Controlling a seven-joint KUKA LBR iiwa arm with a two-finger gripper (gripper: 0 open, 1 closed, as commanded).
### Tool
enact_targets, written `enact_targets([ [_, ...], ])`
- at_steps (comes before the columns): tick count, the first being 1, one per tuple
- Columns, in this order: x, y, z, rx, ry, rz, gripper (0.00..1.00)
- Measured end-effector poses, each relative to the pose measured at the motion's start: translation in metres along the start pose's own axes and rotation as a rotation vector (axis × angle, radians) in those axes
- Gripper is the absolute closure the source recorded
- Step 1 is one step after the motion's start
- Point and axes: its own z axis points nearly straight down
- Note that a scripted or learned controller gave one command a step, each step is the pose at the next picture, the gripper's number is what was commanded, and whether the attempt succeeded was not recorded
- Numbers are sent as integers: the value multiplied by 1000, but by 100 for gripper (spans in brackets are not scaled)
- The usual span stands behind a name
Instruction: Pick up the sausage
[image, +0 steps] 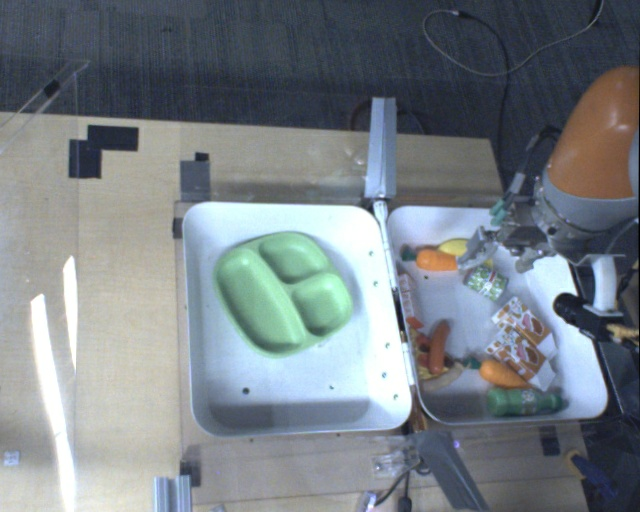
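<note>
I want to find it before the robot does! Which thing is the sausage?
Look in the right-hand white bin, the crowded one, not the bin with the green plate. Go to its left side, near the bottom. The sausage is the short reddish-brown stick there, darker and slimmer than the orange carrot to its right.

Gripper (505, 243) hangs over right bin (590, 400) near carrot (436, 260); sausage (438, 343) lies by divider; green sectioned plate (285, 292) fills left bin (200, 330).

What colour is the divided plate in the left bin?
Light green, plain with no pattern. The divided plate shows clearly in the camera view.
</note>
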Motion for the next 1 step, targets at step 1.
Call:
enact_targets([
  [1, 7, -56, 132, 0, 0, 38, 0],
])
